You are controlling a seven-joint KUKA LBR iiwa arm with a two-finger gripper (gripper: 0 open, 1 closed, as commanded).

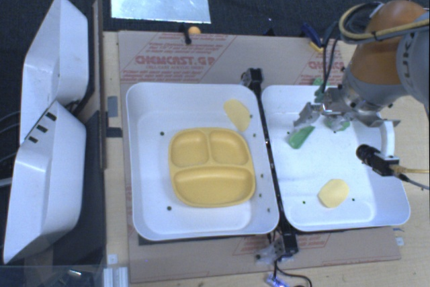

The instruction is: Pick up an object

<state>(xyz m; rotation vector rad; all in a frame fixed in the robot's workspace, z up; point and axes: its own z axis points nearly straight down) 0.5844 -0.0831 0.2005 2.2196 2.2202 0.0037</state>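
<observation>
Bins are set side by side on the table [168,50], the left bin [144,165] bearing a yellow divided tray [211,167] and a pale yellow chip [236,114] near its upper right corner. In the right bin [383,212] a green piece [301,136] is seen lying flat and slanted at the upper left, and a yellow piece [333,192] lies flat toward the lower middle, well apart from it. The gripper [327,113] is held low over the upper part of the right bin, just beside the green piece's upper end; whether contact is made cannot be told. Whether the jaws are apart or together cannot be told either, since the metal parts are crowded and blurred there, and nothing is seen between them. The green piece is judged the likelier target because of its nearness. It is judged to be light, small and probably of stiff plastic, so little force should be needed, but its smooth skin and the slick bin floor may let it slide or spin away when pressed from one side. It would best be taken across its narrow width near the middle of its length, with the jaws turned square to its long axis. The yellow piece looks thin and low, and a hold on its edges would be harder to get.
</observation>
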